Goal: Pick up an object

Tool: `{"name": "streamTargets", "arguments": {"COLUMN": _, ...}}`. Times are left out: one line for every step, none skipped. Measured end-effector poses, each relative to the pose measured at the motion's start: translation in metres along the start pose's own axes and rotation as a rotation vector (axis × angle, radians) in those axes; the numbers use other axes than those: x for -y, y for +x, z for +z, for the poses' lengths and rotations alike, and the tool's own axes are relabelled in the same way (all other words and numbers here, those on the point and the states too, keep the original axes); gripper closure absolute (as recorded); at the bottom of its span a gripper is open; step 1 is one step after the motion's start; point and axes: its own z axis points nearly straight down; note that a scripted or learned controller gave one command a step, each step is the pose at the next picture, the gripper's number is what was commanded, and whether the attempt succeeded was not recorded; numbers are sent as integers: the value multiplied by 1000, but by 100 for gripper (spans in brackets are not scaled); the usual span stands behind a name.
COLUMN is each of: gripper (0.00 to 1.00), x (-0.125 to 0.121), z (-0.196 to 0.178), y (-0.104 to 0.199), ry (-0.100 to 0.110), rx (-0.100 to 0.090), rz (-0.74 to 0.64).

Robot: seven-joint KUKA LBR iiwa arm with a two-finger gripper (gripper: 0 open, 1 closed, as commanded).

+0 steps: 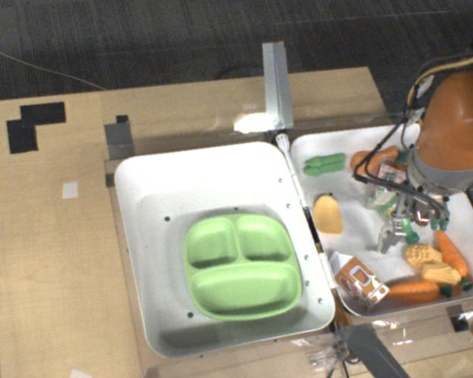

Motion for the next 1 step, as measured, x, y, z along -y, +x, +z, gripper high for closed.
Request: {"name": "streamTargets", "arguments": {"gripper": 0, "x": 18, "z": 3, "y": -96, "ry": -12, "rx": -57, "rz": -128}}
